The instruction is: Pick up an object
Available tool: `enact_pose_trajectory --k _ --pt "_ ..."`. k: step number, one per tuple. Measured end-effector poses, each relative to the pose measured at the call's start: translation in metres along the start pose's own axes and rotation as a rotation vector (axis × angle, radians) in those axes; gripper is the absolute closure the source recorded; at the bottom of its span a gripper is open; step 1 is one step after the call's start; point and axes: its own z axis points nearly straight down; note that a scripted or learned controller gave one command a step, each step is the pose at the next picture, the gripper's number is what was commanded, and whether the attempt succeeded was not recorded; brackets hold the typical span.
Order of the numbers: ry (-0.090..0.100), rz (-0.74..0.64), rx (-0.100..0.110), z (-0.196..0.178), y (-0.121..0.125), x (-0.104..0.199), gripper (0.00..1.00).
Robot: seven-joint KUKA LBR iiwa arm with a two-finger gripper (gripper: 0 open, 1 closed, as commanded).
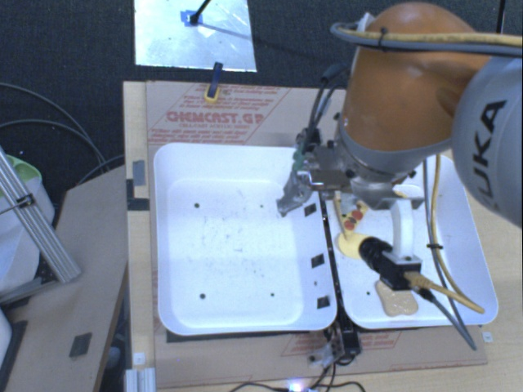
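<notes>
Arm (pixel 425 80) hides most of right bin (pixel 478 243); claw (pixel 292 193) state unclear.

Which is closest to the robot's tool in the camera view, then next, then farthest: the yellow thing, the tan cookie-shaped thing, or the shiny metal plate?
Measured from the tool, above the left bin's right edge:
1. Yellow thing, in the right bin, just right of and below the tool.
2. Tan cookie-shaped thing, near the right bin's front edge.
3. Shiny metal plate, far back on the dark floor beyond the bench.
</notes>
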Motion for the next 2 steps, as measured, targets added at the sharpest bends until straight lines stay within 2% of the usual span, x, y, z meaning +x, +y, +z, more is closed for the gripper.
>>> enact_pose_trajectory --k 1,2 --pt "-0.001 0.007 -0.001 0.106 0.002 -0.066 0.0" --pt "0.005 -0.004 -0.021 -0.003 0.003 -0.059 0.0"
